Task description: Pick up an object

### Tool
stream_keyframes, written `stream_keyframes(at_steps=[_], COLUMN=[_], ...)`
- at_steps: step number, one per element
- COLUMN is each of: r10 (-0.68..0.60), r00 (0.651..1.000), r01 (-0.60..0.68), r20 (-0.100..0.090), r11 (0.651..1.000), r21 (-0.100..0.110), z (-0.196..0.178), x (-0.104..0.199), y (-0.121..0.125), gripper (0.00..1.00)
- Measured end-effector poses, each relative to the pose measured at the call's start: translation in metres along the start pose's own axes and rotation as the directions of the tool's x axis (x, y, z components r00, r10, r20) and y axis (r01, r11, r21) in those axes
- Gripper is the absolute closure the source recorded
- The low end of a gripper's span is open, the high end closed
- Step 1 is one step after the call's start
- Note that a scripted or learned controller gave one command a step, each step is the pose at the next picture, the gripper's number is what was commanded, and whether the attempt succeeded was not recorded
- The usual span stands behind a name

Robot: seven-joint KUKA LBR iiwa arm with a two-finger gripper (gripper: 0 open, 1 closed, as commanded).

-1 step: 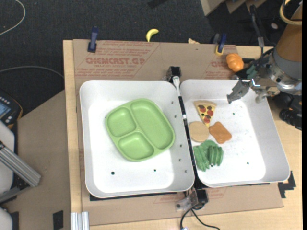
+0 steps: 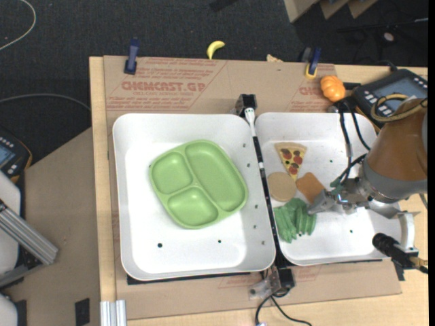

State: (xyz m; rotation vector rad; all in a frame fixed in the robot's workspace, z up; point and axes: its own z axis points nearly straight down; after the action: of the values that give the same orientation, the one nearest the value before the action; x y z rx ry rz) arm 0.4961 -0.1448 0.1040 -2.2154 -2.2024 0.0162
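In the right bin I see a pizza slice [image 2: 291, 158], a tan disc [image 2: 280, 186], a brown block [image 2: 309, 185] and green leafy piece [image 2: 294, 220], clustered centre-right of frame.

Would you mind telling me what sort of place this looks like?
Probably a robotics lab: two white bins on a clamped board, toy food like a pizza slice, and loose cables on dark carpet.

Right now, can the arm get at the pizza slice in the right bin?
Probably yes. The pizza slice lies flat with nothing on top of it, in the right bin, and the end effector is already low in that bin beside the brown piece.
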Motion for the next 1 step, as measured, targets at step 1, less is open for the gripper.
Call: stream_keyframes(at_steps=[1], r10=[-0.009], r00=[1.000], r01=[0.009], r20=[0.004], r11=[1.000], r21=[-0.019], z=[0.0196], x=[0.0534], y=[0.0173], gripper=[0.00])
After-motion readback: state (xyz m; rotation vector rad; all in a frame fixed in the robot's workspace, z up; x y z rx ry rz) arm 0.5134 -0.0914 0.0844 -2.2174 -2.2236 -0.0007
